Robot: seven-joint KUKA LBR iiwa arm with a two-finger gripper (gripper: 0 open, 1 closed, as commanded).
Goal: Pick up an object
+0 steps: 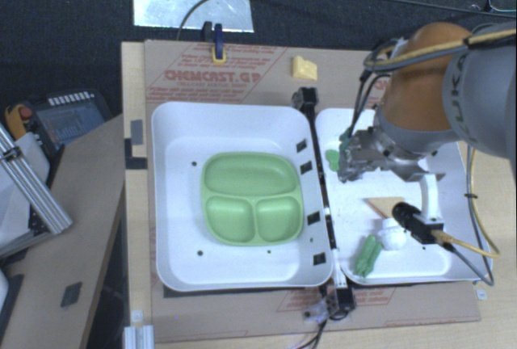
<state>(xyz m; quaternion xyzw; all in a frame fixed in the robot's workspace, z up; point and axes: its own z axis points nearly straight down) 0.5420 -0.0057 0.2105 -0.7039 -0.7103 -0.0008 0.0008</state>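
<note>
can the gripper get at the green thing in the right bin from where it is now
Probably yes. The green thing lies uncovered near the right bin's front edge, with a white ball close beside it; the gripper is farther back in that bin.

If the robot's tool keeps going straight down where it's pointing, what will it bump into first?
Probably the small green piece lying right by the tool in the right bin. If it misses that, it meets the bin's white floor. Depth is hard to judge from this slanted view.
</note>
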